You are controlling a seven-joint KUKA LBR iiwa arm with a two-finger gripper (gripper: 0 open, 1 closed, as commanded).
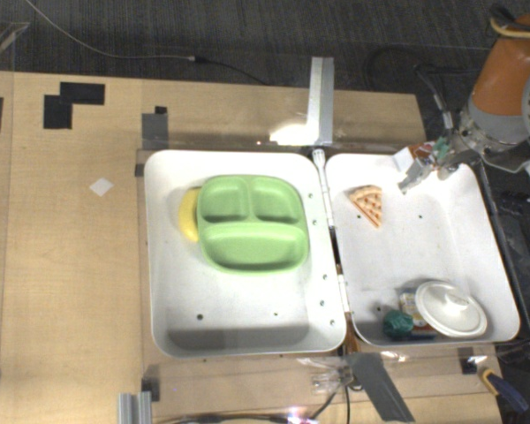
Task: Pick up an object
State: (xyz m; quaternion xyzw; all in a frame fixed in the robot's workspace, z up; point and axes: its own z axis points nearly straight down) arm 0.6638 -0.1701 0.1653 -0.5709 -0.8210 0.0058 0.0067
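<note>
Gripper (pixel 415 177) hangs at the far right corner of the right bin (pixel 477 237), low over the white floor, on the grey arm (pixel 512 104) that comes in from the right. Fingers are small and blurred at this slant; cannot tell whether the claw is open or closed, and nothing is seen between them.

Candidate objects, right bin: a waffle-patterned orange wedge (pixel 367 205), probably a toy pizza slice, lies flat just left of and slightly nearer than the gripper, apart from it. At the near edge sit a white lidded bowl (pixel 449 309) and a dark green object (pixel 397 325) touching or nearly touching it.

Left bin (pixel 230 325): a green divided tray (pixel 250 222) rests upright with a yellow item (pixel 187 215) tucked partly under its left edge, possibly a banana.

Risks, as judged from here:
- Wedge is thin and flat; fingers may slide over it or push it along the floor instead of closing on it.
- Gripper is close to the bin's far wall; a descent here could strike the rim.
- Bowl is wide and smooth; likely to slip out of a two-finger pinch.
- Green object is crowded by the bowl, so one finger may land on the bowl.

Writing: no brand, label or legible text on any object.
</note>
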